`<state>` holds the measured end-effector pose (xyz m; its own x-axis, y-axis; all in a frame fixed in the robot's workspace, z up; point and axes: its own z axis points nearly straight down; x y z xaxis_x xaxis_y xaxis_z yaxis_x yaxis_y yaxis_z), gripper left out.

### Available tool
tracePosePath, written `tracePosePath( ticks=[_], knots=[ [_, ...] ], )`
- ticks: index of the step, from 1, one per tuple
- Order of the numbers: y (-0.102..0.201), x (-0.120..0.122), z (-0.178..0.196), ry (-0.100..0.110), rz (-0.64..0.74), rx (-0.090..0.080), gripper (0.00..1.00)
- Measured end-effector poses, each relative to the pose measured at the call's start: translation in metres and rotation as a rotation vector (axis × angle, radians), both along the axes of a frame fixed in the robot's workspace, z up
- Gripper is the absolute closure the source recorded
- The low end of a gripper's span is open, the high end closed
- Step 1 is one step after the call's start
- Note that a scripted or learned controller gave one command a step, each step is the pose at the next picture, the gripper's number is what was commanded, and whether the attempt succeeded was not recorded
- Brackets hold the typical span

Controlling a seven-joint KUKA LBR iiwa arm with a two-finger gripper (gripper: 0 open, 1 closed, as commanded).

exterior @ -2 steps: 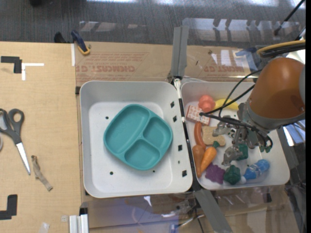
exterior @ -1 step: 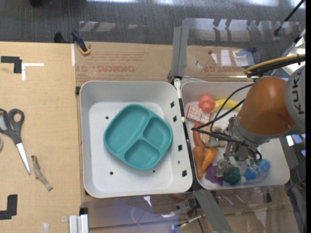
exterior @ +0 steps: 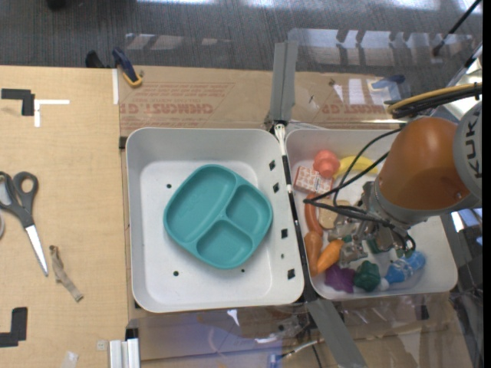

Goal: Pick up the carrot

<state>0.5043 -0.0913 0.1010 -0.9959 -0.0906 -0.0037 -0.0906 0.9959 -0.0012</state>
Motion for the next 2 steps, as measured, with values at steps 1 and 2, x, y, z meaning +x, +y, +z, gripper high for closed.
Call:
tracePosePath(
  ticks=[1, 2],
  knots=[
    [0.084, -0.013, 0.091, 0.001, -0.030, 0.002, 1.00],
    [0.145, -0.024, 0.093, 0.002, 0.609, 0.001, 1.00]
  ],
)
